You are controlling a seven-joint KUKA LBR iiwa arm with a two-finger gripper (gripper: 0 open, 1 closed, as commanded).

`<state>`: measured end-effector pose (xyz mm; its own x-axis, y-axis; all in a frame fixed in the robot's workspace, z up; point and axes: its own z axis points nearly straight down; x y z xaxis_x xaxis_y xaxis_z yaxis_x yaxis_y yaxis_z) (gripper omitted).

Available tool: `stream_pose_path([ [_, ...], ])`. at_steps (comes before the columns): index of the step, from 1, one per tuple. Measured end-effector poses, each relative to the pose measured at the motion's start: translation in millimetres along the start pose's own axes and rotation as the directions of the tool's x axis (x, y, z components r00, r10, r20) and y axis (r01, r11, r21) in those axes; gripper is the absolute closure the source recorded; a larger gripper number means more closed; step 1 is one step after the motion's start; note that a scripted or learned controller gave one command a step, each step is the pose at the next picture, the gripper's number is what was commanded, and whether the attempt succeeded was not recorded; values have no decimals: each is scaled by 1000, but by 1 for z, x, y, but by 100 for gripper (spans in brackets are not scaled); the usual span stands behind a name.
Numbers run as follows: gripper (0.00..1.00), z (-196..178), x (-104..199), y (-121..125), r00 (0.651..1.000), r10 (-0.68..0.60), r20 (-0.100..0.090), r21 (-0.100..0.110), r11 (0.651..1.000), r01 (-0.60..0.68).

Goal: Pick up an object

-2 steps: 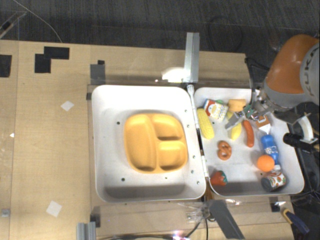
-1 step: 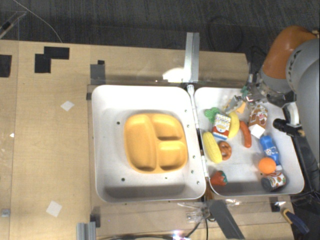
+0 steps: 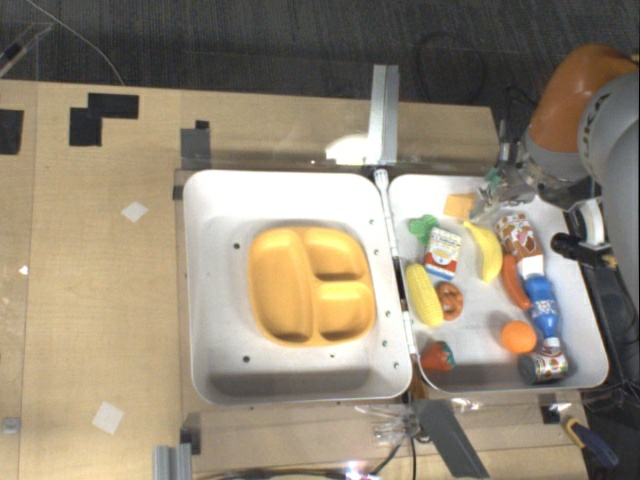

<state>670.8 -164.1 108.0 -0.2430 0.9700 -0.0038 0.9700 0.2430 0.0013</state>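
A: Where is the arm?

B: At the far right, over the right bin (image 3: 600, 363). The gripper (image 3: 497, 190) hangs at that bin's far edge, beside a small cheese wedge (image 3: 459, 205).

A: Is it holding anything?

B: I cannot tell. The wrist hides the tips, so whether they are apart or together is unclear, and nothing shows between them.

A: What lies in that bin?

B: A banana (image 3: 487, 250) just near of the gripper, with a milk carton (image 3: 442, 251) on its left and a green piece (image 3: 421, 225) at the carton's far end. A corn cob (image 3: 423, 295) lies along the bin's left side, a strawberry (image 3: 437, 356) at the near left. An orange (image 3: 518, 337) sits toward the near right, close to a blue bottle (image 3: 541, 303) and a can (image 3: 544, 367). There is perhaps a bread packet (image 3: 516, 233) right of the banana.

A: And the left bin (image 3: 210, 298)?

B: A yellow divided tray (image 3: 310, 283) rests in its middle.
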Motion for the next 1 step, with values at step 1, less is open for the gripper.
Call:
stream_pose_path([
  [1,100,-92,11,-45,997,77,3,-15,997,-77],
])
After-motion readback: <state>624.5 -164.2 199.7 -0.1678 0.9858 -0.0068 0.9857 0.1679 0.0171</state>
